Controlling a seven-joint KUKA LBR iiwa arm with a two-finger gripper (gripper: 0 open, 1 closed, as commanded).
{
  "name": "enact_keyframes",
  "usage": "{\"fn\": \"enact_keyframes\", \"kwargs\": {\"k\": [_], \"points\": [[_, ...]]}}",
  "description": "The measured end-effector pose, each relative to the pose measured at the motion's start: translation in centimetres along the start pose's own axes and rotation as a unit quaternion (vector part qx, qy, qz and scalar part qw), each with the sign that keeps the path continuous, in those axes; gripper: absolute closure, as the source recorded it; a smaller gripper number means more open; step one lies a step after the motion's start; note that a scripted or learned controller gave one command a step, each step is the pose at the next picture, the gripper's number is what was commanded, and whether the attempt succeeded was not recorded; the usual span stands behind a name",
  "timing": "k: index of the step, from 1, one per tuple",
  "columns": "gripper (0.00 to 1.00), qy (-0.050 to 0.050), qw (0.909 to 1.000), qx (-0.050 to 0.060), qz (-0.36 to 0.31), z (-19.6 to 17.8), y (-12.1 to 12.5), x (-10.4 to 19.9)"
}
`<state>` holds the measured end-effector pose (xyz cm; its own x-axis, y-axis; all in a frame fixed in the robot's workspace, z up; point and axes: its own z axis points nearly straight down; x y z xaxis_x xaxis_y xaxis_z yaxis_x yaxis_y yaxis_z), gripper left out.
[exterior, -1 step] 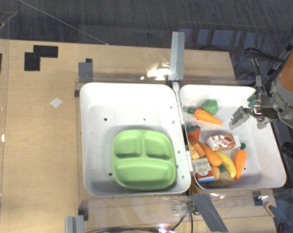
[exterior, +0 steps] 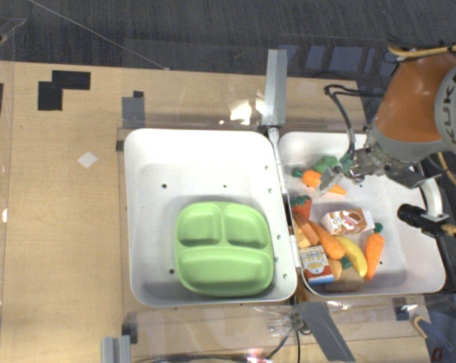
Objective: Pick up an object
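1. Where the bench [exterior: 54, 225] carries them, two white bins sit side by side: the left bin [exterior: 148, 203] and the right bin [exterior: 409, 271].
2. One green divided plate [exterior: 224, 248] lies in the left bin, toward its near side.
3. Toy food is crowded in the right bin: one small orange piece [exterior: 311, 178] with a green piece [exterior: 326, 162] near the far wall, one small carton [exterior: 347, 221] around the middle, one banana [exterior: 354, 255], and three carrots, one [exterior: 373, 254] just right of the banana, one [exterior: 330, 245] left of it, and one [exterior: 306, 234] beside the dividing wall.
4. One small box [exterior: 314, 262] lies in the near left corner of that bin.
5. Reaching in from the right, the arm [exterior: 417, 112] hangs over the far part of the right bin, its orange band uppermost.
6. Pointed left and down, the gripper [exterior: 335, 178] is just beside the small orange piece; whether it is spread or pinching anything, I cannot tell.
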<state>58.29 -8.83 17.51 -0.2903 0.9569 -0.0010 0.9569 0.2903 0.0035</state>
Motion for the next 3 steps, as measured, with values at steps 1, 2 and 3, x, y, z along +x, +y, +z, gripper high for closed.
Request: {"fn": "enact_keyframes", "kwargs": {"k": [1,2,3], "points": [[0.00,0.000,0.9968,-0.001,0.080,7.9,3.3,-1.6],[1.00,0.000,0.9968,-0.003,0.080,6.8,3.5,-1.6],[1.00,0.002,0.9976,0.003,0.069,-0.9,10.2,4.1]]}}
